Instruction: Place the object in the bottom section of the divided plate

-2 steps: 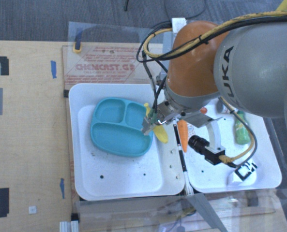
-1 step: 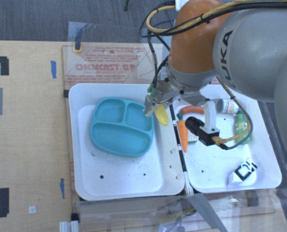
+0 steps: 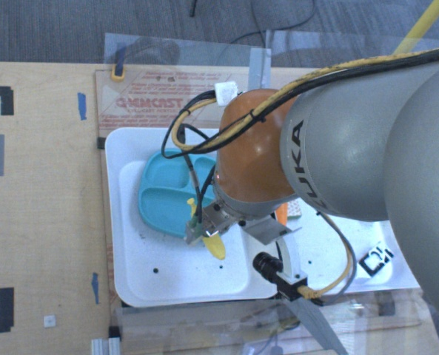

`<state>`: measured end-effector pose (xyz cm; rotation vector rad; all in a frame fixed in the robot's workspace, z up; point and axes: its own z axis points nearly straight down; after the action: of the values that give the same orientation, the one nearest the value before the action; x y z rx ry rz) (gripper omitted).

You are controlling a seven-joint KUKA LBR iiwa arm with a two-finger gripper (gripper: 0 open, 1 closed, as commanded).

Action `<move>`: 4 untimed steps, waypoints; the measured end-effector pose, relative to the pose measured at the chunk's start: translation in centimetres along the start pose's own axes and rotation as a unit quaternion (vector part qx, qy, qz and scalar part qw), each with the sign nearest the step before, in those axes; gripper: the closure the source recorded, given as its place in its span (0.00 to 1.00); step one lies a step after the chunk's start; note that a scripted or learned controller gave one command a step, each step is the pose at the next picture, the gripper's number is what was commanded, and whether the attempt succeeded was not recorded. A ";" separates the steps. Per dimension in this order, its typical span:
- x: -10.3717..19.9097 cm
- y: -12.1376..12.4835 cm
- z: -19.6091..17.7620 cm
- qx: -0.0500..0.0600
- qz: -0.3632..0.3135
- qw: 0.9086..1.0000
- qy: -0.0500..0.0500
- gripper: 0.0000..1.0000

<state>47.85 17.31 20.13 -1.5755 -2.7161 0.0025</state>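
Gripper [image 3: 204,228] hangs over the left bin's [image 3: 123,198] middle, at the blue plate's [image 3: 163,194] near rim, gripping the yellow object [image 3: 215,248] by its top end. It dangles outside the rim, so letting go now probably misses the plate.

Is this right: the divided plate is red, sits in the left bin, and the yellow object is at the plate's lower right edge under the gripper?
Not quite. The divided plate is blue, not red, as the camera view shows. The rest holds: it sits in the left bin, and the yellow object lies at the plate's lower right edge under the gripper.
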 end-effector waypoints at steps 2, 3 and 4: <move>-10.1 1.3 -12.2 -0.001 -0.002 1.000 -0.001 1.00; -0.6 3.0 -2.5 -0.001 -0.095 0.995 -0.001 1.00; -5.1 13.3 -9.8 -0.003 -0.141 0.990 -0.002 1.00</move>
<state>61.92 19.53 29.90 -1.1785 -2.9166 -0.0039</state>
